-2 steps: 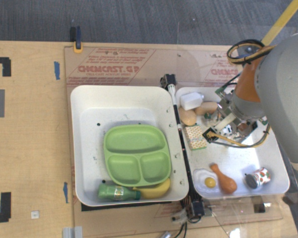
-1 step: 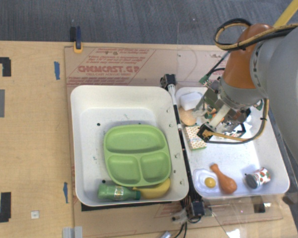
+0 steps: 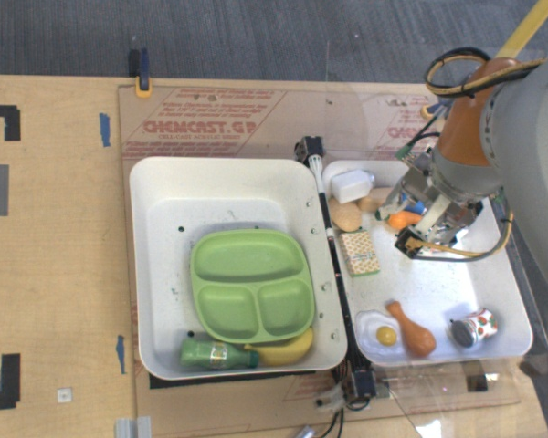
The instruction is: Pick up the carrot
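Claw (image 3: 418, 219) hovering low at far end of right bin (image 3: 493, 272), touching or just beside carrot (image 3: 400, 218). Carrot showing as orange bit, partly hidden. Cannot tell whether claw is open or closed. Reach looking done; secure grasp and lift looking still ahead.

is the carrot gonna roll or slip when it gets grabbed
The carrot looks small and smooth, so probably stiff, light plastic. Its rounded form may roll or slip sideways. The gripper hides part of it, so this is unsure.
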`<act>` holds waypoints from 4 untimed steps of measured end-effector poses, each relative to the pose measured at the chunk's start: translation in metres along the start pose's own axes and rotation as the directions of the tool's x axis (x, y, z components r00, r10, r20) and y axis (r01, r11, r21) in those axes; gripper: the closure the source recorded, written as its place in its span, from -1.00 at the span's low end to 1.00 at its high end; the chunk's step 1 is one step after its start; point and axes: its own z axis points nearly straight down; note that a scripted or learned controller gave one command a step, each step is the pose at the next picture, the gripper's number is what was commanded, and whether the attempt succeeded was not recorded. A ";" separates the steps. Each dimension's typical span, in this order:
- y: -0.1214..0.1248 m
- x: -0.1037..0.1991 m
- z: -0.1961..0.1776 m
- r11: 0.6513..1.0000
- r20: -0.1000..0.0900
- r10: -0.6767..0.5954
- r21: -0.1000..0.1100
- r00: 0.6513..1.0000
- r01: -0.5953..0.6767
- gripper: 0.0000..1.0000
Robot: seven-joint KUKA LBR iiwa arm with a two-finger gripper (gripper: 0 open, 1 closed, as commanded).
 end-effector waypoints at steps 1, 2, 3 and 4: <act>-0.001 -0.013 0.042 0.991 -0.005 0.130 0.004 0.991 -0.130 -1.00; 0.068 -0.010 0.042 0.999 -0.016 -0.033 0.034 0.999 0.033 -1.00; 0.015 0.043 -0.060 1.000 -0.014 0.014 -0.006 1.000 -0.015 -1.00; 0.046 -0.015 0.035 0.993 -0.005 -0.120 -0.004 0.993 0.120 -1.00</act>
